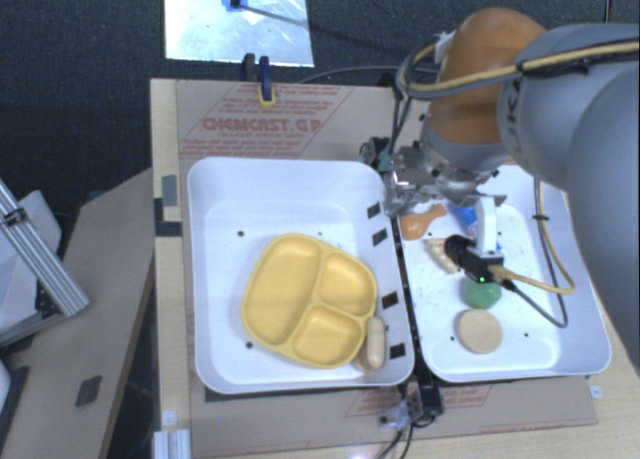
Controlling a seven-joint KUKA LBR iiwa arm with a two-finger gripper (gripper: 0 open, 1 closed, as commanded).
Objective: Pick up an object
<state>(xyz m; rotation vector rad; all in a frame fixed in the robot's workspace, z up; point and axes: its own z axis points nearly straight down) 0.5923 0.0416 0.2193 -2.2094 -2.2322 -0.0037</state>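
The end effector point(432, 199) hangs low over the right bin's point(575, 347) far left corner beside an orange spoon-like piece point(424, 219), its grip state impossible to tell.

Slanted overhead view of both bins point(300, 172)

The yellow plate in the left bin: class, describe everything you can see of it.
The yellow plate is a rounded, matte, plastic-looking tray with three compartments, one large at left and two smaller at right. It lies flat, right way up, on the floor of the left bin, towards its front. A small tan bread-like piece rests against its lower right edge.
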